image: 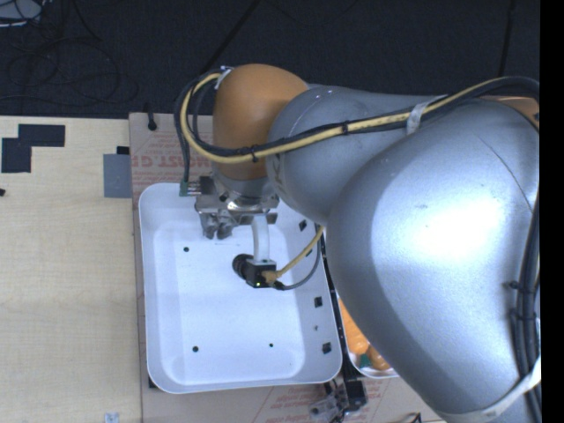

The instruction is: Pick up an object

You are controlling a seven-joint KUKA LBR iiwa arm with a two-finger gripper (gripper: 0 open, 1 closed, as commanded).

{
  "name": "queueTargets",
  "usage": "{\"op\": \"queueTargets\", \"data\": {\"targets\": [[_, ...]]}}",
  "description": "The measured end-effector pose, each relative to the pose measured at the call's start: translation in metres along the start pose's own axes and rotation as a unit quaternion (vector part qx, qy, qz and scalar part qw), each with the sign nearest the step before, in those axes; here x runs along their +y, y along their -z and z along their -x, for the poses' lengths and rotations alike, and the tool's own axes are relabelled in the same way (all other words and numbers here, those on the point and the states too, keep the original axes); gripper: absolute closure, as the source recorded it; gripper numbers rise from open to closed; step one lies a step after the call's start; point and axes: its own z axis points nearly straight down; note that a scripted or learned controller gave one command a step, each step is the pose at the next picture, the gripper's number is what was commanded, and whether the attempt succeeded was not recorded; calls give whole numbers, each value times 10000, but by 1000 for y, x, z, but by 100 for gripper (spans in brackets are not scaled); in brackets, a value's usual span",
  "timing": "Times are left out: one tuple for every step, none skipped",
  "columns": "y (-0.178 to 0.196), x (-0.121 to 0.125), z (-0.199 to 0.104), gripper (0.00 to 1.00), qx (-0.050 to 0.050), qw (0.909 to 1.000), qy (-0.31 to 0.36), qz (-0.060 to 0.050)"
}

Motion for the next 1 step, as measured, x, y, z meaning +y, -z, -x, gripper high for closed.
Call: {"op": "queueTargets", "data": {"targets": [[145,-36,10,100,45,9999,11,116]]}}
